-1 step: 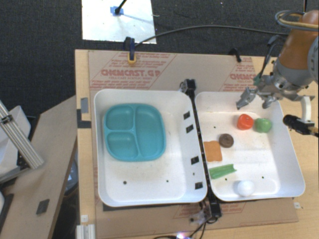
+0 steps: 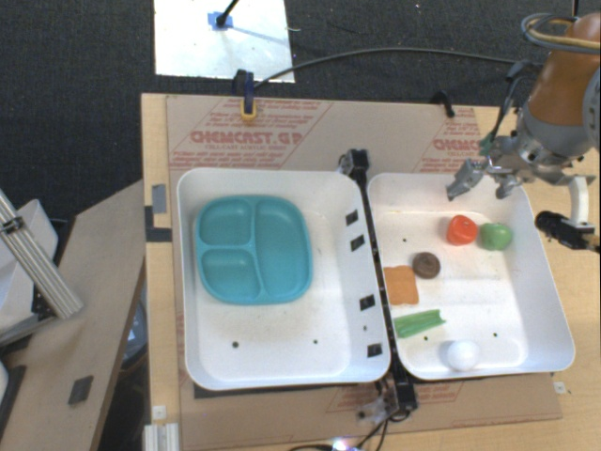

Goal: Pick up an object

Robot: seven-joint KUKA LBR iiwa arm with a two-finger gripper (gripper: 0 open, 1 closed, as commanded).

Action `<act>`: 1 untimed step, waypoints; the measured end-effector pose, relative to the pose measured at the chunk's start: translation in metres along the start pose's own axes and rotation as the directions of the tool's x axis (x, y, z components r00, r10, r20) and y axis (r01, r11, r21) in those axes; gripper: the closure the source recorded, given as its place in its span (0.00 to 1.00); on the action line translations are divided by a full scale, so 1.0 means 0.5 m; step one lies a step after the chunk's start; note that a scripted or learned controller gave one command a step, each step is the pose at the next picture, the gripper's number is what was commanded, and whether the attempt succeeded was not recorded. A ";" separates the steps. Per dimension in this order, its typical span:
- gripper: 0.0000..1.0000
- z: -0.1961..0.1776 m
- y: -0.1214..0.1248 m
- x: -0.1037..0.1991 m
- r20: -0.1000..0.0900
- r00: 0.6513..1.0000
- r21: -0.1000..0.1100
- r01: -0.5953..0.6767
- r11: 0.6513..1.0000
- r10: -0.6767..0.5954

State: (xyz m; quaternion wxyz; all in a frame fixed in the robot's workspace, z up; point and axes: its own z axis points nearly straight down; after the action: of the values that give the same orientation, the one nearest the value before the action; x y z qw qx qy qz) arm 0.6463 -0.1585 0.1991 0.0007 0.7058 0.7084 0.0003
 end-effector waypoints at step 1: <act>0.00 0.120 0.007 0.012 0.000 1.000 0.002 0.003 1.000 -0.003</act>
State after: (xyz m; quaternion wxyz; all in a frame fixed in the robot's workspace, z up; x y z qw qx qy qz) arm 0.6499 -0.1526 0.1391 -0.0001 0.7047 0.7095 -0.0002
